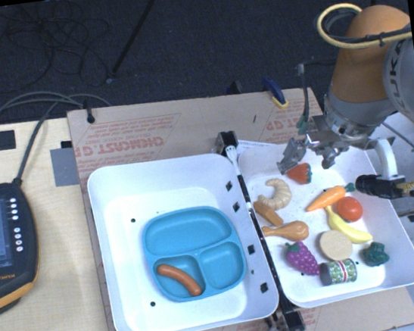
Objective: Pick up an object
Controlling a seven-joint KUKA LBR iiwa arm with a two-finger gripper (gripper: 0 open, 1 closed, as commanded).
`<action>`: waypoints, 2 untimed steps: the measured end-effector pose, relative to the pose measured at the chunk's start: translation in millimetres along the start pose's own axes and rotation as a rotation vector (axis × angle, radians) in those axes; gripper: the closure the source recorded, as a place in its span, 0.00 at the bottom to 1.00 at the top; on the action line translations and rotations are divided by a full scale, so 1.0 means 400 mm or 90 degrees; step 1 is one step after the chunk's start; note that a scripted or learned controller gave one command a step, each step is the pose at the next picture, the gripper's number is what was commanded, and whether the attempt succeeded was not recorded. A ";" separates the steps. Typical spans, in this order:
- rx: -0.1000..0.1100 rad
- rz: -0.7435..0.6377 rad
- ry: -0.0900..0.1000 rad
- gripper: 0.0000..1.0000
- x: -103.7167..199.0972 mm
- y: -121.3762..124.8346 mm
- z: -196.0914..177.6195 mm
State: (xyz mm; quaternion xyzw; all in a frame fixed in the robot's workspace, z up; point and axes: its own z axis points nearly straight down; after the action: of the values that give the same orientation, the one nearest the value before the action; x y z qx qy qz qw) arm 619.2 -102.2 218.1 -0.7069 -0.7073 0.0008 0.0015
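A: Camera view, item one: our gripper [312, 155], fingers spread apart, nothing between them, just above the red pepper [300, 174].

B: Item two: croissant [276, 192] beside that pepper, carrot [325, 198] near it. We judge a late close could skid the pepper toward the croissant.

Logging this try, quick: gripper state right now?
Gripper: open, holding nothing, above a small red object in the right bin.
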 end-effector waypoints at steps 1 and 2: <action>0.001 0.000 0.000 1.00 -0.001 0.000 -0.025; -0.009 -0.004 0.000 1.00 0.154 0.023 -0.346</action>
State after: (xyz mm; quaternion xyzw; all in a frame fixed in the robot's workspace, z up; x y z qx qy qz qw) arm 628.7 -40.6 356.5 -0.7047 -0.7095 -0.0042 -0.0037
